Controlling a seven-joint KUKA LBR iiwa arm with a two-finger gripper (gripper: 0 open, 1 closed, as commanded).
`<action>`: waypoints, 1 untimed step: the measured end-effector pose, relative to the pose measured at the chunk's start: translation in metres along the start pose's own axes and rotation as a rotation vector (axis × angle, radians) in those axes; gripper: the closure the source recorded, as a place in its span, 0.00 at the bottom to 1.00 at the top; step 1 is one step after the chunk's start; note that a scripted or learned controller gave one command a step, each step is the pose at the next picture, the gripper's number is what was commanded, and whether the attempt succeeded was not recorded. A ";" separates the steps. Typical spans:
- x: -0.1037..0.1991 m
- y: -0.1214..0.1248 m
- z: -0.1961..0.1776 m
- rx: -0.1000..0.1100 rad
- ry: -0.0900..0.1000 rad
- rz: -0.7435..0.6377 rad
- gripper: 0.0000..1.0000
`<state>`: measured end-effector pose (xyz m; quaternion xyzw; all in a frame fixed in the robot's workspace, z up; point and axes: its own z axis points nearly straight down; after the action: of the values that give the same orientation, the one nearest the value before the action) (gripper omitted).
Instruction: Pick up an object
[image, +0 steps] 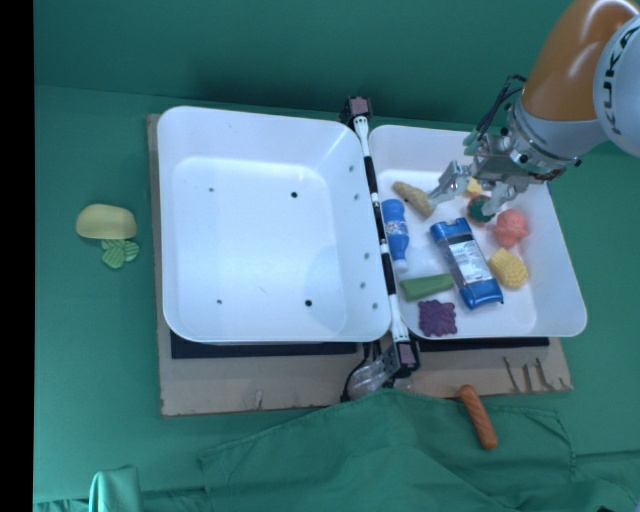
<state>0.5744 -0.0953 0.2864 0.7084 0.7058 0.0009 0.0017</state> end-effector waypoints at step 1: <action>0.000 0.000 0.000 0.000 0.000 0.000 0.00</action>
<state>0.5744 -0.0953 0.2864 0.7084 0.7058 0.0010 0.0017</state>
